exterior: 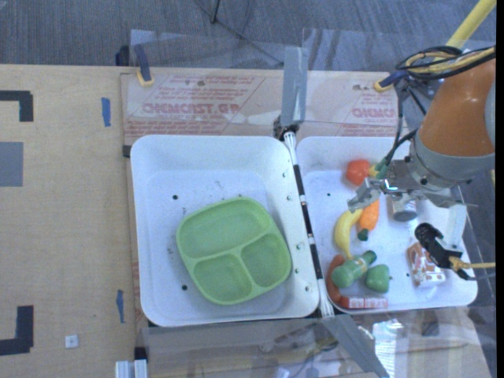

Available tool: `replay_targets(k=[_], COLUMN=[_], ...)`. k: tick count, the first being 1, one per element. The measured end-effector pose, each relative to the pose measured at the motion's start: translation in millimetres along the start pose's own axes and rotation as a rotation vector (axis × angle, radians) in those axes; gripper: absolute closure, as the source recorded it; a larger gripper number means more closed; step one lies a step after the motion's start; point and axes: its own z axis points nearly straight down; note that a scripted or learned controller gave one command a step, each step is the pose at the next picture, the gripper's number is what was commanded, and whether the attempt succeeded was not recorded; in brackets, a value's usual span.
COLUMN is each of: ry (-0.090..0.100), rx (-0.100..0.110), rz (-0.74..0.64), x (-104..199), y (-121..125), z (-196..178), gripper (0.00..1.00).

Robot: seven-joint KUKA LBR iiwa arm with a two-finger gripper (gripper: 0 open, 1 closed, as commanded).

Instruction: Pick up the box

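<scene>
box not yet lifted; gripper hangs away from it

grey arm with its orange band (461, 120) rises closest to the lens, reaching in over the far right corner of the right bin (398, 250). left of that bin, across the shared wall, sits the left bin (205, 172) with a green divided plate (232, 250) in it. the gripper (386, 191) hangs over the far half of the right bin, above a carrot (368, 216) and just beside a tomato (358, 170). whether it is apart or together cannot be told from this slant, and nothing shows clamped in it.

the box (423, 264), a small red and white carton, lies on the right bin's floor close to its right wall, toward the near corner, and apart from the gripper. its long axis seems to run from the bin's far side toward the near right corner, roughly along that wall with a slight slant. its far end is partly covered, so which end is the top is unclear.

as a judgement: no part of the task is done. the approach, the grasp and the lift are all left.
</scene>
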Motion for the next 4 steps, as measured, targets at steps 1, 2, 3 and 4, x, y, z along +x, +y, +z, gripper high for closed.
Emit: replay_targets(k=[1,2,3,4], ry=[-0.002,-0.004,-0.001,-0.003], rx=[-0.005,-0.008,-0.002,-0.005], rz=[0.126,-0.095,-0.170,0.034], x=[-9,-21,-5,-17], y=[68,97,22,89], z=[-69,-97,44,-1], gripper=[0.00,0.00,0.00,0.00])
